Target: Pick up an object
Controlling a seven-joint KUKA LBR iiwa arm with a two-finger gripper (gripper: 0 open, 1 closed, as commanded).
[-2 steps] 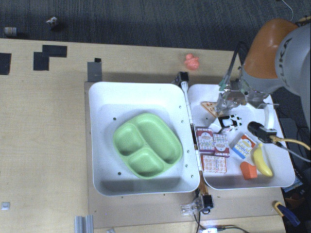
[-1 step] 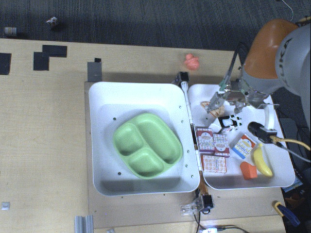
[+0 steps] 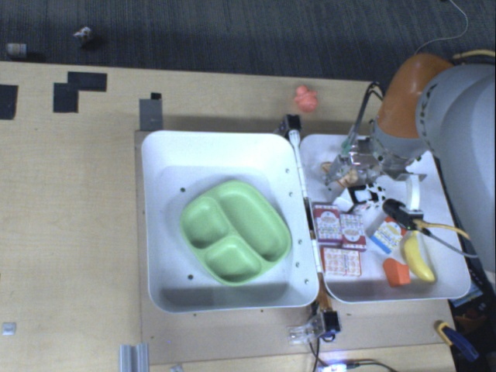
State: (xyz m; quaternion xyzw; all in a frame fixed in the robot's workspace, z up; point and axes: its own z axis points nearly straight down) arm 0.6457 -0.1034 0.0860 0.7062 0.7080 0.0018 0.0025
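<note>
My gripper (image 3: pixel 346 173) hangs low over the far part of the right bin (image 3: pixel 457 281), reaching in from the right under the orange band of the arm. Just below it lie two red-and-white patterned cards (image 3: pixel 339 227) and a third card (image 3: pixel 342 263) nearer the front. A yellow banana (image 3: pixel 419 257) lies at the right side of that bin, with an orange block (image 3: pixel 396 272) beside it and a small blue-and-white packet (image 3: pixel 385 238) to its left. A small brownish thing sits at the gripper's tip; I cannot make out what it is.
The left bin (image 3: pixel 163 285) bears a green divided plate (image 3: pixel 235 230) in its middle. A pink lump (image 3: pixel 306 98) lies on the bench behind the bins. Black patches (image 3: pixel 77 90) mark the bench at far left. The arm's grey body covers the right bin's far right corner.
</note>
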